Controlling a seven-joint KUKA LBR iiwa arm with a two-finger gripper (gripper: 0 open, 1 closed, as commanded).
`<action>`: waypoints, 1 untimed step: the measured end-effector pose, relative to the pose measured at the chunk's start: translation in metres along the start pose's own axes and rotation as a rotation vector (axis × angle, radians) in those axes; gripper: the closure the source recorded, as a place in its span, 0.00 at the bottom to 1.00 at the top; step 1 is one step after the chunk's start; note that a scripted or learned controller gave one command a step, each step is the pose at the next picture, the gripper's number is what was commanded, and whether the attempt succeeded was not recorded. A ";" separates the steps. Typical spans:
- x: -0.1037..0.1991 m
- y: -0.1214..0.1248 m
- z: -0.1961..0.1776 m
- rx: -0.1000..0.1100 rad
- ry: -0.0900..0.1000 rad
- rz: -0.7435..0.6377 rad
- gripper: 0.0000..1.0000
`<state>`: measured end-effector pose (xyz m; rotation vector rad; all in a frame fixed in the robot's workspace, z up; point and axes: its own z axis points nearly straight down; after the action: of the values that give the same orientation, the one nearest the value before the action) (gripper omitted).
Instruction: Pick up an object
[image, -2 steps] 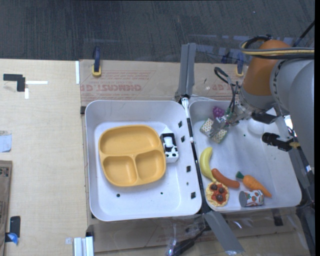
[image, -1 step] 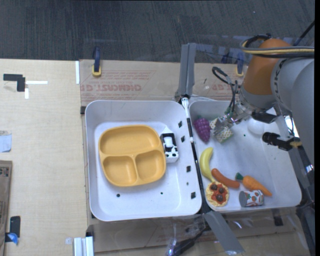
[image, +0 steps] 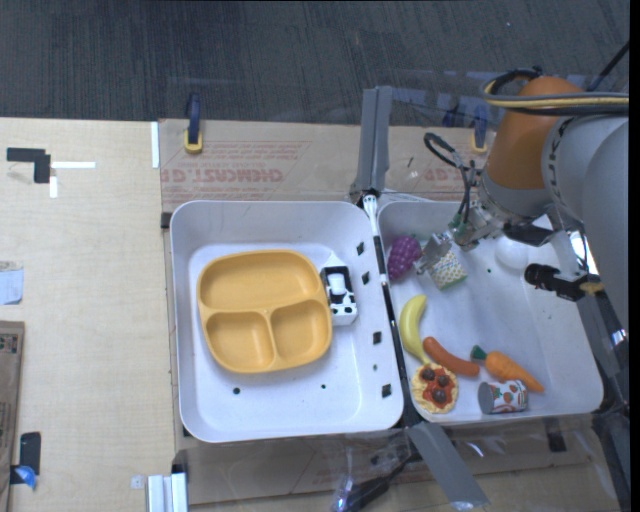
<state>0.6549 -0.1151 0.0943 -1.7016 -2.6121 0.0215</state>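
Grey arm reaching into the right bin, gripper low over a pale speckled object just beside the purple grapes. Nothing visibly lifted yet; pick apparently not done, grasp and raise left to do. Opening of the hand, and any hold on the speckled object: cannot tell. Banana, sausage, carrot lying apart, nearer the front.

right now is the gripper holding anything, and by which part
It cannot be told. The gripper is down in the right bin against a pale speckled object beside the purple grapes, but a grasp isn't visible.
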 end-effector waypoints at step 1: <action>0.000 0.000 -0.006 0.003 0.000 0.000 1.00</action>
<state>0.6550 -0.1154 0.0998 -1.7005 -2.6110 0.0261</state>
